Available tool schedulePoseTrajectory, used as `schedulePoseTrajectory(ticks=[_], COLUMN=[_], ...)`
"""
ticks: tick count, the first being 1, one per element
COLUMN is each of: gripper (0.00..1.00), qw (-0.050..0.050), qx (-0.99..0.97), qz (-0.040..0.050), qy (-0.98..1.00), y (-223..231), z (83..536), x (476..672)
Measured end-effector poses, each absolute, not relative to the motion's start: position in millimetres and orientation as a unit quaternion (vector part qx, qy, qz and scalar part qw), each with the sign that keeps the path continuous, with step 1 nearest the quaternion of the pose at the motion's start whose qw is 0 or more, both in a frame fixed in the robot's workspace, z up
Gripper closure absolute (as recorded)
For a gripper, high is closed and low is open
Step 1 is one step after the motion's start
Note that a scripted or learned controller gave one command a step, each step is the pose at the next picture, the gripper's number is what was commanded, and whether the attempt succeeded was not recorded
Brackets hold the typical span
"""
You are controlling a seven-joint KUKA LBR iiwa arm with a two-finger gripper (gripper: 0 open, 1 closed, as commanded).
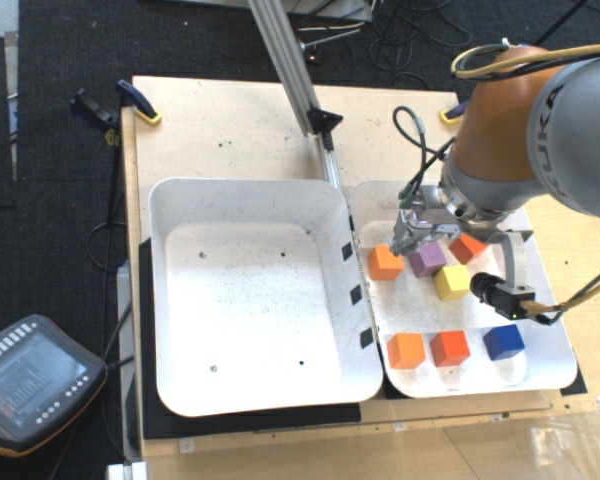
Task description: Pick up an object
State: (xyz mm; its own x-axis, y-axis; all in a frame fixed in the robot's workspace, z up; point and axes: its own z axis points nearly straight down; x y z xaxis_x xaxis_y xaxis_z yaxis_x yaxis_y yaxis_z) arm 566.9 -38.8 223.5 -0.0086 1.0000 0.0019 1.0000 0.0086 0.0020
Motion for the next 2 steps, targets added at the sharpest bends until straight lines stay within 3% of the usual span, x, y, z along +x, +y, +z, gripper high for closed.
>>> schedulePoseTrajectory(ticks=[2], gripper=[1.00], qw=[-0.001], qx=[0.704], qz=[0.0002], qy=[0.710], y=[65.7], z=[212.1], x=[559.6])
